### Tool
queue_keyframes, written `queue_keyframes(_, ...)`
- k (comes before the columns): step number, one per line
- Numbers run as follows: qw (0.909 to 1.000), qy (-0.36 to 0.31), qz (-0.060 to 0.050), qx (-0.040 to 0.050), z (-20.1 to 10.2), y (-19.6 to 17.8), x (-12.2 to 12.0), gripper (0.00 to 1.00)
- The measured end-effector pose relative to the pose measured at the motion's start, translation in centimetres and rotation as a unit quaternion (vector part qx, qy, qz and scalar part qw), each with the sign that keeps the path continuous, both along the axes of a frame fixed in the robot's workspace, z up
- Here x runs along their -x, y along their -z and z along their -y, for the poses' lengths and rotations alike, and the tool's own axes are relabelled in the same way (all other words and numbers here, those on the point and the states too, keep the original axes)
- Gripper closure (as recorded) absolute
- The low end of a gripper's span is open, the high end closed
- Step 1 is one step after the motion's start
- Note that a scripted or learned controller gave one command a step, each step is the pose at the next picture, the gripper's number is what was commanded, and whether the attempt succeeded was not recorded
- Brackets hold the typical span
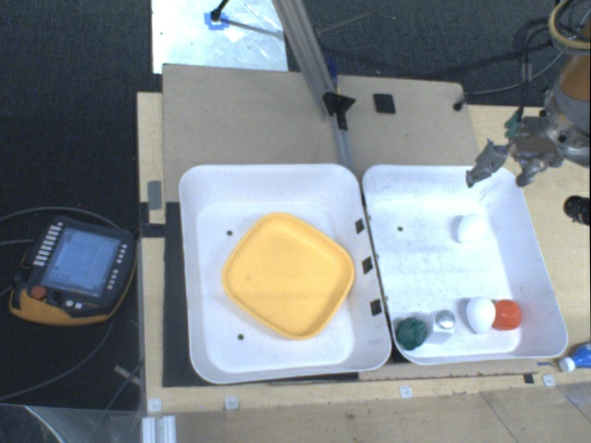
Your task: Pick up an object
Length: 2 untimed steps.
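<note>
Two white bins sit side by side on the bench. The left bin (199, 247) holds a yellow plate (288, 273), lying flat and a little turned, near the bin's middle.

The right bin (536, 275) holds the small things. A white ball (469, 228) lies alone toward the far right part of the floor, well apart from the rest. Along the near wall, left to right: a dark green ball (412, 331) in the near left corner, a small silver piece (444, 321) just beside it, a second white piece (479, 314), and an orange ball (506, 315) touching that white piece on its right.

The gripper (506, 165) hangs over the far right corner of the right bin, above the rim, with the arm (571, 72) coming in from the right. Its two fingers are spread apart with nothing between them (the left finger (484, 164) points down toward the bin floor). The nearest thing to it is the lone white ball, near and to the left of the fingers, not touching them.

A pendant (72, 268) with a lit screen lies on the dark floor left of the bench. A grey pole (309, 40) slants down to the far edge between the bins.
</note>
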<state>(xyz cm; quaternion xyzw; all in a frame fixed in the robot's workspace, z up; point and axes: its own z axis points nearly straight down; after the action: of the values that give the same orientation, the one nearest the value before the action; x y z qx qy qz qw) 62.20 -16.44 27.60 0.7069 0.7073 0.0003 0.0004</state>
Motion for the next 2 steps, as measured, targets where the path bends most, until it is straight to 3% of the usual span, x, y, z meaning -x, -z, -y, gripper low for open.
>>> queue_keyframes(2,1.0,0.0,-0.002,-0.0005,0.4,11.3,-0.5,0.0)
